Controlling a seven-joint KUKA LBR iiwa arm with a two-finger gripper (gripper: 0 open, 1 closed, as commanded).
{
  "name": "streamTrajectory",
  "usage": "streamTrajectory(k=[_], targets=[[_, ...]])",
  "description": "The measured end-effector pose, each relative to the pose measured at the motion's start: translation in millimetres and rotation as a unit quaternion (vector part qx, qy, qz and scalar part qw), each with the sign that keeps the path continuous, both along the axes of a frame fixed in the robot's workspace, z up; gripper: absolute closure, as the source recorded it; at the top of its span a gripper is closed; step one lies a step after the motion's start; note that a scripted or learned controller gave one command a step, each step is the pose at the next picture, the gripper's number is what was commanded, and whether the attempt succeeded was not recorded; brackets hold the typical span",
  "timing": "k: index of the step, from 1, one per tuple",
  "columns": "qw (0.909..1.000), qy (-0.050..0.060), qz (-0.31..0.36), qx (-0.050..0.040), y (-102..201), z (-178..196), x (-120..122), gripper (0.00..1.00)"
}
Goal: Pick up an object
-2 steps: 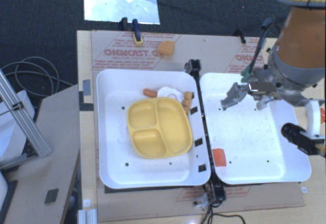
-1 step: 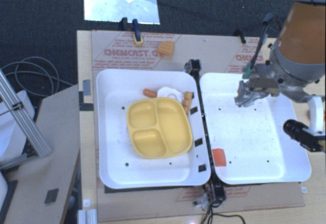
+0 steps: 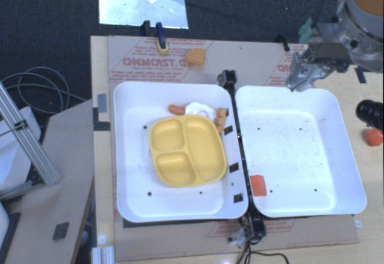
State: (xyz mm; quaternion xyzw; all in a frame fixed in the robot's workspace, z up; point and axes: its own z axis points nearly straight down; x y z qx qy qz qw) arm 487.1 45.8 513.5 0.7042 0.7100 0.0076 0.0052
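My claw [image 3: 298,80] hangs over the far edge of the right bin [image 3: 336,137], whether apart or together I cannot tell, so I am in the approach step and must next descend toward the orange block [image 3: 257,185] at its near left corner.

A yellow divided plate [image 3: 186,150] is seen lying flat in the left bin [image 3: 129,155], three compartments up. Beside its far edge are set an orange sausage [image 3: 176,110], a white piece [image 3: 199,110] and a tan block [image 3: 221,117]. An orange-red block [image 3: 258,185] is found in the right bin [image 3: 342,155], near corner.
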Motion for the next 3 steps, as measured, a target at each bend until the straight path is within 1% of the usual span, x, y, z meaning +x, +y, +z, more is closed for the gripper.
streamTrajectory(k=[1,2,3], targets=[[1.0000,0.007,-0.002,-0.0015,-2,-8,0,0.00],[1.0000,0.006,-0.004,-0.0016,-33,23,0,0.00],[1.0000,0.006,-0.001,-0.0014,-31,33,0,1.00]])
